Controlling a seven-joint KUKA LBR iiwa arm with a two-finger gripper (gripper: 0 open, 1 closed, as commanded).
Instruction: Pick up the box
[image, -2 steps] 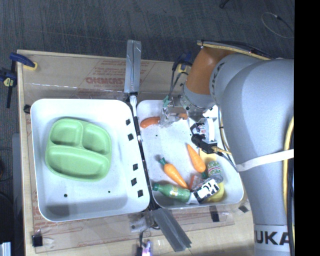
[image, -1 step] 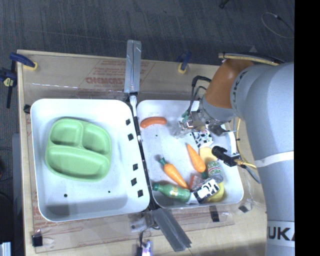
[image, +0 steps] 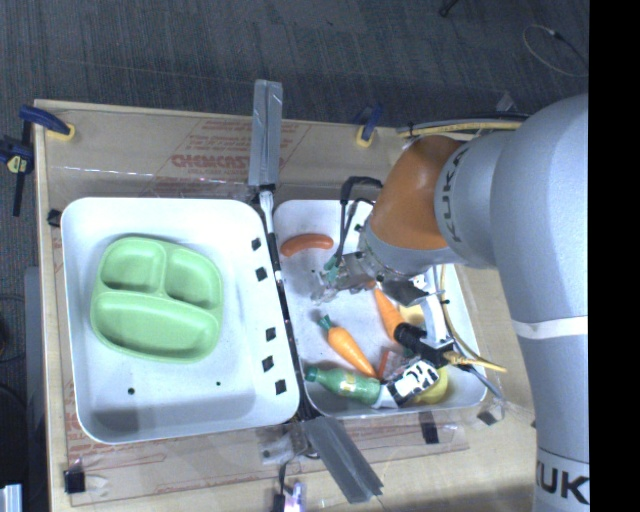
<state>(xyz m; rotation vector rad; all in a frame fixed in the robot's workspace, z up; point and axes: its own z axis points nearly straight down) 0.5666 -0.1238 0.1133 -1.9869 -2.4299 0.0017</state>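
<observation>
brightness: moderate, even light over the bench (image: 150, 140); the dark floor beyond stays dim
source: seems overhead, soft rather than harsh
shadows: a soft grey patch in the near left corner of the left bin (image: 110, 415); faint shade along the tray (image: 157, 296) edge
glare: pale sheen on the arm (image: 545, 200) and on the bin walls
sharpness: fair in the middle; small things in the right bin (image: 300, 225) look soft and grainy
edges: no clear warping

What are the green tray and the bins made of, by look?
Green tray: likely moulded plastic, matte, with soft rounded compartment edges and even colour. Bins: likely thin formed plastic, white and semi-glossy, with rounded corners and faint sheen; could be coated metal.
</observation>
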